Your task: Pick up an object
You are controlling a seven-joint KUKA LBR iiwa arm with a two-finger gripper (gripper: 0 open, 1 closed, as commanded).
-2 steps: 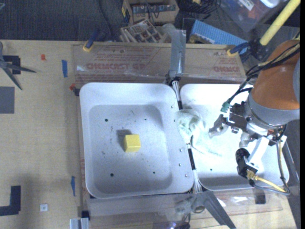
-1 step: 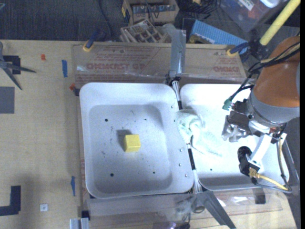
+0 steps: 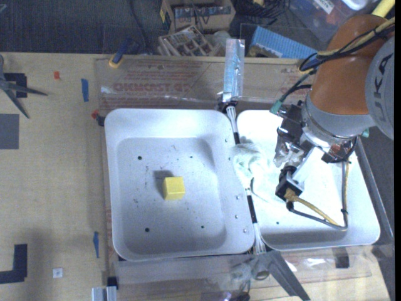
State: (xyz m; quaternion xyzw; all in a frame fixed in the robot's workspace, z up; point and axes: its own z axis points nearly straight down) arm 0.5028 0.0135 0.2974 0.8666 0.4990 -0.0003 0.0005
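A small yellow block point(image 3: 174, 187) lies near the middle of the left bin point(image 3: 125, 137). In the right bin point(image 3: 363, 231), close to its left wall, rests a pale green and white crumpled thing point(image 3: 249, 163), washed out by bright light. My gripper point(image 3: 287, 154) hangs over the right bin, just right of that pale thing and slightly above it. The grey arm with its orange band comes in from the upper right. Nothing can be made out held in the gripper.
The two bins meet at a shared wall point(image 3: 241, 174). A silver upright post point(image 3: 234, 68) stands behind the bins at their junction. Clutter and boxes sit beyond the bench's back edge.
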